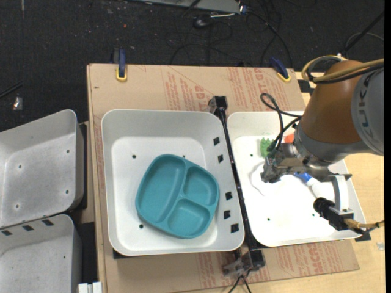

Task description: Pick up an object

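The arm (339, 112) reaches over the right bin (287, 224), its gripper (273, 171) low near the bin's floor, though whether it is wide, narrow or holding anything cannot be told from here. Just beside the gripper, toward the bin's far left, lies a small green object (266, 146) (partly hidden by cables), and a blue-and-white item (305, 178) peeks out under the wrist. The left bin (122, 139) holds a teal divided plate (177, 195) lying flat near its middle.

Single fixed camera overhead, slanted down on both bins (116, 182).
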Controlling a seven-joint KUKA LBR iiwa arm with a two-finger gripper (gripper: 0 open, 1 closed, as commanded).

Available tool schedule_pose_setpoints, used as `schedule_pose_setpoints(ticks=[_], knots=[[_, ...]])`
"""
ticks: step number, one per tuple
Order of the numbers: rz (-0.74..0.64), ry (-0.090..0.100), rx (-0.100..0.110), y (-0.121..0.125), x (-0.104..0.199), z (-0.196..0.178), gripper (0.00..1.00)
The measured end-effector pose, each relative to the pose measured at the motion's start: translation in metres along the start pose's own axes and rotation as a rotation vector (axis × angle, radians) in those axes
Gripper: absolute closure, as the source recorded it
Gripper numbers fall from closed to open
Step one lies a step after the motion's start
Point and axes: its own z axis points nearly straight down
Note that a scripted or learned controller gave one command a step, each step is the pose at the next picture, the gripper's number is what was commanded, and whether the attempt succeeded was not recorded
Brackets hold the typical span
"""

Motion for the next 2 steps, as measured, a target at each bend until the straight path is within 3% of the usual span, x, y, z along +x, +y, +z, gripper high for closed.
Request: schedule_pose_setpoints(ticks=[2], knots=[[-0.001,-0.001,-0.002,0.018,0.108,0.001,1.0]])
